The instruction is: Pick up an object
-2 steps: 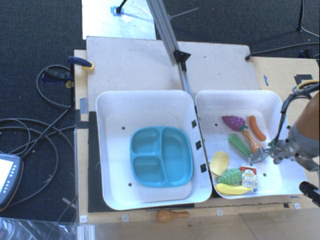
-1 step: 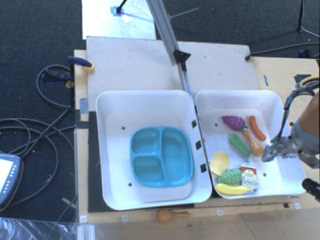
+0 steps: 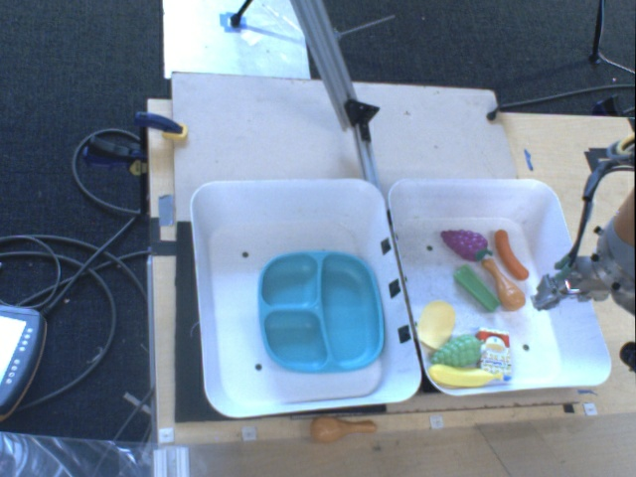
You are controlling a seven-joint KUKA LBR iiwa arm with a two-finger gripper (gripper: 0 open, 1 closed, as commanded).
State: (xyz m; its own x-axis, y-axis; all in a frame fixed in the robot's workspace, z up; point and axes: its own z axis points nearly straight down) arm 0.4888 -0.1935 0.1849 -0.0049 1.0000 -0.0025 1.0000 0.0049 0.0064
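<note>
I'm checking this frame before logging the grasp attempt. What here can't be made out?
- Gripper, camera view: small and blurred at the right bin's far side; finger state unreadable.
- Arm, camera view: cut off by the right edge.
- Small carton, camera view: print too small to read.
- Green bumpy toy, camera view: partly covered by the yellow banana.

A robotics lab or test room is showing here. Two shallow white plastic bins are sitting on a pale wooden bench that is standing on dark carpet. Loose black cables are trailing across the floor, a blue-handled clamp is gripping the bench edge, and a slanted grey metal pole is rising overhead.
</note>
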